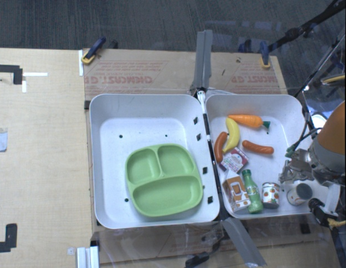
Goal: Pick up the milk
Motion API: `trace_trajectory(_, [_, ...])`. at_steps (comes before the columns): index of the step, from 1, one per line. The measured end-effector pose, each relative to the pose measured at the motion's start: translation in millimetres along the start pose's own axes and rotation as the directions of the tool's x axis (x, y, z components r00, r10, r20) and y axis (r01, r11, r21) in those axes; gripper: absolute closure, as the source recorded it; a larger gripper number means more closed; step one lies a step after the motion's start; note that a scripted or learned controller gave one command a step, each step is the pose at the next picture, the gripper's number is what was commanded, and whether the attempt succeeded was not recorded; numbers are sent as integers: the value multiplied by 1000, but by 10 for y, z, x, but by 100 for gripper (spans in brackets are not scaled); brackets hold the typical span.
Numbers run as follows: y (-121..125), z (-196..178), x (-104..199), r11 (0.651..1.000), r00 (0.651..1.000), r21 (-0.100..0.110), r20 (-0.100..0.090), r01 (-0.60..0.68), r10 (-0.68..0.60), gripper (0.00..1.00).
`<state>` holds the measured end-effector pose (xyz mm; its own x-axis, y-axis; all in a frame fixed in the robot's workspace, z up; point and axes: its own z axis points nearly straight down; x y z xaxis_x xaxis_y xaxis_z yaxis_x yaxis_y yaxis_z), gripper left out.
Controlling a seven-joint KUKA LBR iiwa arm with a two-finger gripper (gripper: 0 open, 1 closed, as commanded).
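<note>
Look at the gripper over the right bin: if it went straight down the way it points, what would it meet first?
Probably the bare floor of the right bin near its right wall. The gripper hangs right of the can, well clear of the milk, though depth is unclear.

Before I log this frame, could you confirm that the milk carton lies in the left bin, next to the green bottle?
Not quite: the camera view shows the milk carton in the right bin, not the left one. It does lie next to the green bottle, near that bin's front edge.
</note>
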<state>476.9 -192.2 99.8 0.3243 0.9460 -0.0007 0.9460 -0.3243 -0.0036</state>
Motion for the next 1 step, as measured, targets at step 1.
trace_trajectory(1, [144, -1494, -118, 997, 997, -3, 1, -82, 82, 100])
